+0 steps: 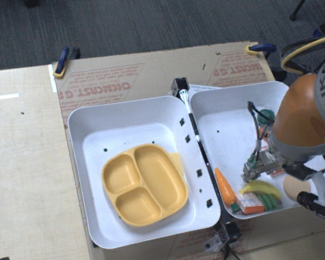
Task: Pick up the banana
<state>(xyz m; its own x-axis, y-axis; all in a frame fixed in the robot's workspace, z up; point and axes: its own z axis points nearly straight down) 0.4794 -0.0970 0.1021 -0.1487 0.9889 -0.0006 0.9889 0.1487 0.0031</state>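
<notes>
Worktop front edge (42,257): pale wood nearest the camera, with black tape marks at the left and a cardboard sheet (160,72) lying under both bins.

Right bin, near corner (232,116): this is where the clutter sits. A banana (260,187) lies across the bottom of the bin, yellow, tilted a little, close to the bin's near wall. Just in front of it lie a small red and white packet (251,204) and a green piece (271,200), touching or nearly touching the banana. An orange carrot (224,185) lies lengthwise beside the bin's left wall, just left of the banana.

My hand (256,167): down inside the right bin, directly above and beside the banana's far edge. My orange-banded wrist (299,119) covers much of it, so I cannot tell how far my fingers are parted, nor whether anything is between them. The banana looks to be lying on the bin floor.

Left bin (89,166): holds one yellow divided plate (145,184), three compartments, turned at a slant. I see nothing in its compartments.

Join between bins (197,151): the two walls touch, held with black clips.

Far side: a blue clamp (63,61) at the cardboard's left corner, then dark carpet (164,12).
</notes>
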